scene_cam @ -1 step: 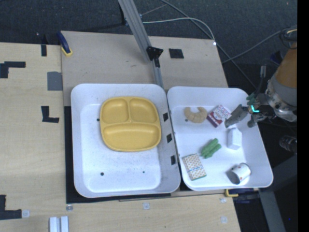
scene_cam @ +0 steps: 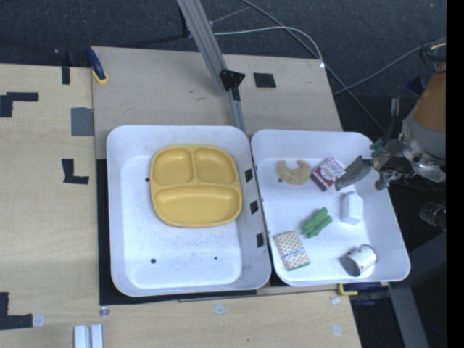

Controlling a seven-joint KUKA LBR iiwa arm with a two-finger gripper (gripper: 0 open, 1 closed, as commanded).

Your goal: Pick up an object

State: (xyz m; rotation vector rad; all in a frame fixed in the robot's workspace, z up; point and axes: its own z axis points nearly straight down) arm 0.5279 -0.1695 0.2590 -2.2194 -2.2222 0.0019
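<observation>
The gripper (scene_cam: 359, 171) hangs over the right bin (scene_cam: 384, 267) near its upper right edge, fingers parted with nothing between them. Just below it lies a small white block (scene_cam: 352, 208). Left of the gripper sit a red-and-white packet (scene_cam: 328, 172) and a croissant (scene_cam: 293, 172). The left bin (scene_cam: 130, 267) carries a yellow divided plate (scene_cam: 196, 185).

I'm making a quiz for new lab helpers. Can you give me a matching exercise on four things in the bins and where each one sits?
Things:
1. yellow tray
2. croissant
3. mug
4. green toy

Places:
A. right bin, near right corner
B. left bin
C. right bin, middle
D. right bin, far left part

Pairs: 1-B, 2-D, 3-A, 4-C
</observation>
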